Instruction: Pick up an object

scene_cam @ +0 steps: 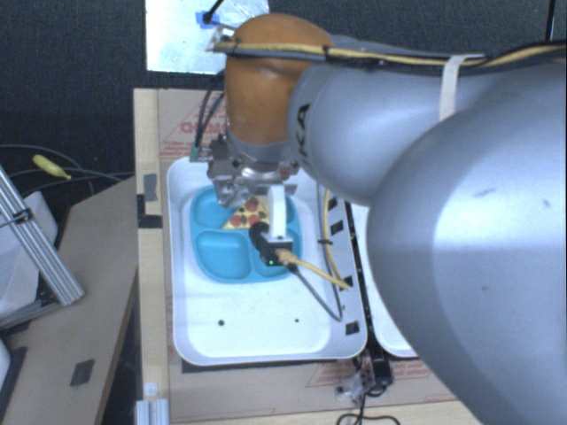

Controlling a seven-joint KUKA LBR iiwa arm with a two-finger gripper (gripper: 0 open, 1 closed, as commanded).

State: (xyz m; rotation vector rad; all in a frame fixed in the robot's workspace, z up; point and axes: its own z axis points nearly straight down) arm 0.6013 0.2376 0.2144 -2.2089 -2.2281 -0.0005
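The arm [425, 149] reaches across from the right and turns its wrist downward, orange band [261, 69] uppermost. This puts the hand [237, 191] almost vertically over the left bin [257, 326]. That pose suits a straight top-down grasp, the simplest way to reach something lying flat in a shallow container.

The hand sits low over the far half of a blue divided tray [221, 255], which rests on the bin floor towards its far end. The near half of the bin floor is bare white. In the tray lies what looks like a toy pizza slice [252, 211], yellow with red spots, just beside the hand and partly hidden beneath it. It seems to lie near one of the tray's inner ridges, though I cannot tell which compartment holds it. The near-left compartment appears to have nothing in it.

The wrist body covers the tip of the hand, so I cannot tell whether it is spread, pressed together or pinching anything. Nothing shows clearly in its hold.

The pizza slice is the likely object to pick up. A flat piece against a tray ridge may be awkward to get under.

The right bin [396, 345] shows a corner past the arm, contents hidden. Both bins stand on the tabletop [151, 264].
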